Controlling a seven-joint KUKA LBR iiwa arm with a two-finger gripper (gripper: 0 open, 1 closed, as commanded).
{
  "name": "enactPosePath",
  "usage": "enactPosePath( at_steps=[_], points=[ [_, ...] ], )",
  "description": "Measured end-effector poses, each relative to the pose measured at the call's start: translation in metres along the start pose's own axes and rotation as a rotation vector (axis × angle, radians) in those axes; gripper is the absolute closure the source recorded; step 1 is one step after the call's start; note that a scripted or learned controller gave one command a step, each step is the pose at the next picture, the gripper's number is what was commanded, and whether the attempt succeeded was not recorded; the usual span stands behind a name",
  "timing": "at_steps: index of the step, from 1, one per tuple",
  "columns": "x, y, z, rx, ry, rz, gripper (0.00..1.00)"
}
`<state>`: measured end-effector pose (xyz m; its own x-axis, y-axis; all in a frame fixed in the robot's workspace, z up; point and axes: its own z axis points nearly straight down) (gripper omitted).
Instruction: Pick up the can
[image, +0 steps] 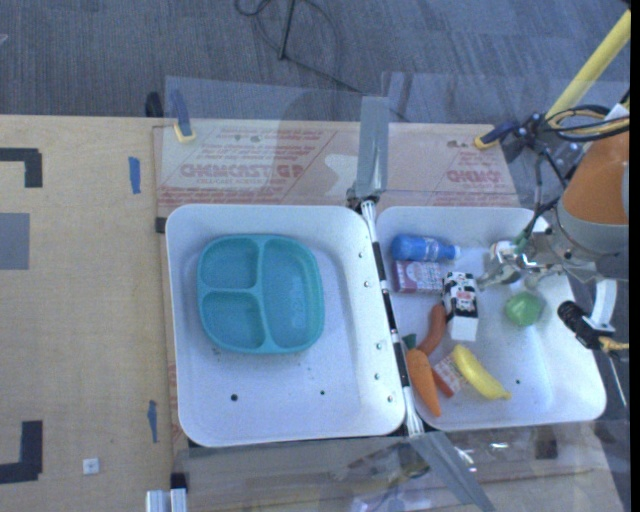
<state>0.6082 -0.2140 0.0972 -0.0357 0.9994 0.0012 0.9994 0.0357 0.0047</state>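
Right bin (560, 400): maroon can (418, 276) lying near left wall, touching blue bottle (424, 247). Gripper (508, 262) above far right area; whether fingers are spread cannot be told.

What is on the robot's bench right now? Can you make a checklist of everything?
Surface: two white bins side by side, left bin and right bin.
Job's things: dark red can lying on its side in the right bin.
Clutter: teal divided plate in the left bin; blue bottle, cow-print carton, green ball, banana, carrot.
Grippers: gripper low over the right bin, beside the carton, not at the can.
Cables: black cables by the arm.
Surroundings: wooden benchtop, grey carpet.
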Motion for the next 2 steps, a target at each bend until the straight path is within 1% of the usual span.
enactPosePath(
  at_steps=[1, 2],
  points=[
    [0.001, 0.060, 0.010, 0.019, 0.019, 0.041, 0.00],
    [-0.005, 0.053, -0.018, 0.004, -0.002, 0.079, 0.00]
  ],
)
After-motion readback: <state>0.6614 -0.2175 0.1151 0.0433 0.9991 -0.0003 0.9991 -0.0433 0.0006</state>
